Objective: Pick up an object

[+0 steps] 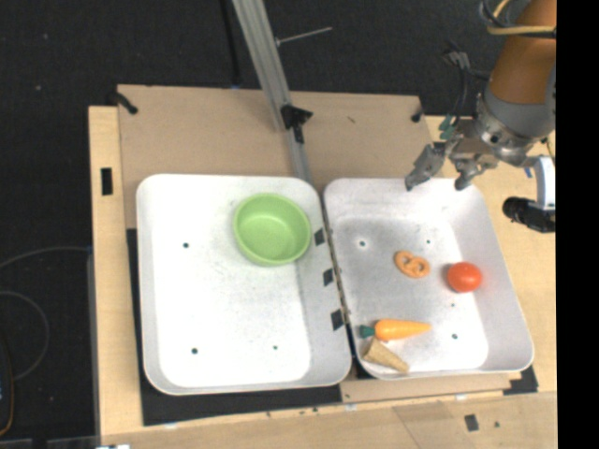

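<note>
The grey robot arm with its orange band [524,59] reaches in from the right and bends down toward the bench. At its end the two-finger metal gripper [440,178] hangs with its dark fingers [418,171] spread well apart, pointing down and slightly left, and nothing sits between them.

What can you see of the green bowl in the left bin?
The small round lime-green plastic-looking bowl sits upright, open side up, with nothing visible inside. It has a smooth rim and a slightly darker inner floor. It rests on the floor of the shallow white left bin, toward the far right corner, close to the divide between bins. Nothing else touches it.
</note>
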Robot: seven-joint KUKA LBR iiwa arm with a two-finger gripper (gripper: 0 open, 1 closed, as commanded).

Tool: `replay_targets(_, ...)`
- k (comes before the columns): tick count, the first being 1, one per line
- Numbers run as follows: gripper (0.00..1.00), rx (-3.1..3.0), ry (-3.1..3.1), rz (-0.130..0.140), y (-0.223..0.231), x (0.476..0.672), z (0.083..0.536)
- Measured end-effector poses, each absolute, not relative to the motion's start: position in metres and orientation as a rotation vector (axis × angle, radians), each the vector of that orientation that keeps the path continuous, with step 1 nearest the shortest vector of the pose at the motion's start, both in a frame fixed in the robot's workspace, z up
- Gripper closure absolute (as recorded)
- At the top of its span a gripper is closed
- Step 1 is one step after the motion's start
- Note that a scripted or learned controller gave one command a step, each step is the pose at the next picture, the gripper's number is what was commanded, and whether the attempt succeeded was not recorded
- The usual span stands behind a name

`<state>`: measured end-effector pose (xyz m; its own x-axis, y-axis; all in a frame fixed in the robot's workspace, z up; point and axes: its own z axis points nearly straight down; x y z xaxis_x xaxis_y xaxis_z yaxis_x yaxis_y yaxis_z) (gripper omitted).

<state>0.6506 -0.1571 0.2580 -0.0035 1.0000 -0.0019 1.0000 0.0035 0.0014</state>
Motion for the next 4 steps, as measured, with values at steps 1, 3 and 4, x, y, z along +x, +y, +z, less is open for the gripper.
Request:
replay_targets(1, 0.00, 2.215, 2.224, -0.002, -0.158, 0.651, 0.258)
replay_targets(3, 0.00, 2.224, 2.221, -0.007, -0.161, 0.642, 0.150)
replay_targets(4, 0.00, 2.227, 2.219, -0.007, -0.163, 0.641, 0.098)
